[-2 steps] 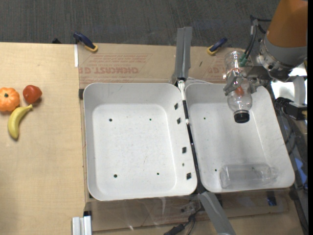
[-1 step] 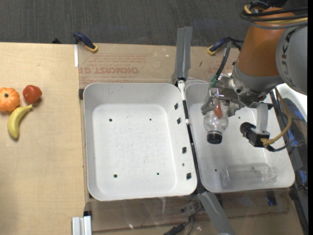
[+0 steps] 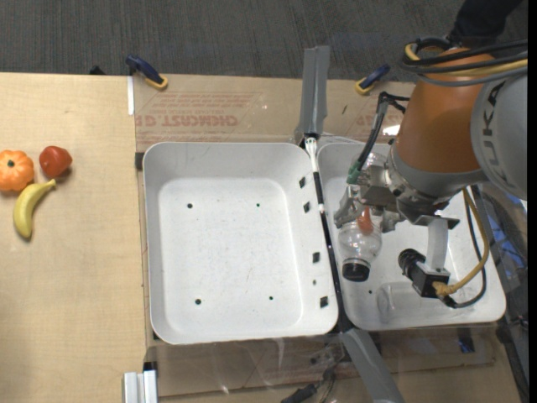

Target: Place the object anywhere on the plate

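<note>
Bottle (image 3: 359, 246): clear plastic, dark cap, lying in the right bin (image 3: 470, 305) close to its left wall
Gripper (image 3: 362, 217): right over the bottle, touching or nearly; grip can't tell
Left bin (image 3: 168, 225): just beside the right bin
Toy fruit (image 3: 32, 185): way off left of the bins

Showing red print, upside down, on the cardboard sheet (image 3: 220, 112) lying behind the left bin (image 3: 235, 242): reading roughly "CHEMCAST GP", the last letters being unclear. Showing part of large dark lettering, "UK", on the grey arm casing (image 3: 506, 137) at the right edge, the rest being cut off. Showing nothing else legible.
</note>
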`<state>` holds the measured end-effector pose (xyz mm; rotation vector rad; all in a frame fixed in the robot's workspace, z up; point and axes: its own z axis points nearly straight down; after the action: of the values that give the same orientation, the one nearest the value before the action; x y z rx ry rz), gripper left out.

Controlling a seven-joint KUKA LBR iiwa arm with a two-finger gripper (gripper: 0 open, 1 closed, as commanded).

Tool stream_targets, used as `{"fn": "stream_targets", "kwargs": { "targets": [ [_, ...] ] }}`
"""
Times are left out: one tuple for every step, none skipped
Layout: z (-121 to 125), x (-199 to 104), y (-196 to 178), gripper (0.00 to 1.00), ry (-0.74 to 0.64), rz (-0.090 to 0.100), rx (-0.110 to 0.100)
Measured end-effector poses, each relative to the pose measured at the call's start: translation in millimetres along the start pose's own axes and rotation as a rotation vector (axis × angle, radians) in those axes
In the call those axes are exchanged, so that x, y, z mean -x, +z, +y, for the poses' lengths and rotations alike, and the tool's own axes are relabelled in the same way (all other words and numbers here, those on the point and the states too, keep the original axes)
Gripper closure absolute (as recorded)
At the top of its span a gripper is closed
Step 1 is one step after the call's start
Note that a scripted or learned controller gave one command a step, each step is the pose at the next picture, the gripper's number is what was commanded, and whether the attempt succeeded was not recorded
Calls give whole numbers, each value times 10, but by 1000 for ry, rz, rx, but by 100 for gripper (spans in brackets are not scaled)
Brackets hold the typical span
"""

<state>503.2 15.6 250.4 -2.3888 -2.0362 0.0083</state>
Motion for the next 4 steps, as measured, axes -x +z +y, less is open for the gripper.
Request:
{"fn": "stream_targets", "kwargs": {
  "targets": [
    [-301,-1127,896,100,29,-2,-1],
    [152,-830,601,100,-79,-1,2],
    [785,-1197,419,100,-215,-2,2],
    [428,-1818,1489,100,-106,-1,2]
  ]
}}
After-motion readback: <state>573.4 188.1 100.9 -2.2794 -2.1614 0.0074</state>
